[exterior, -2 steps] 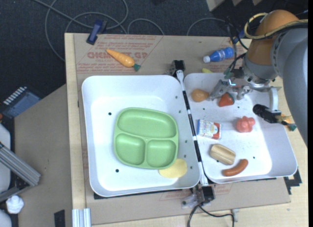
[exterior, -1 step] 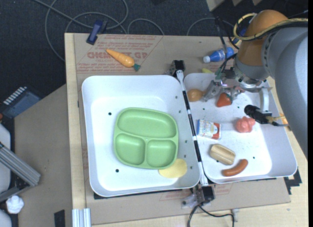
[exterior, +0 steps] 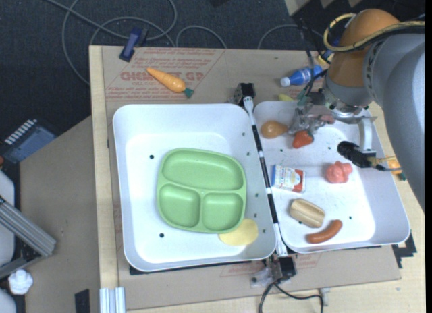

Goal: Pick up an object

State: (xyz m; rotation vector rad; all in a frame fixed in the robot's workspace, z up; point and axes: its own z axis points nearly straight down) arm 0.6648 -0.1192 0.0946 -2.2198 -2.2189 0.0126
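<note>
Jaws (exterior: 307, 124) hang over a glossy red lump (exterior: 303, 139); closure unclear.

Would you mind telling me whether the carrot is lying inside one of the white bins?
No, the carrot lies on the cardboard behind the left bin.

Dark carpet (exterior: 61, 69) surrounds a brown cardboard-topped bench (exterior: 202, 62), with thin cables (exterior: 101, 8) looping across the floor behind it. A blue clip (exterior: 132, 44) lies at the bench's far corner. A metal rail (exterior: 27, 227) juts in at left.
</note>
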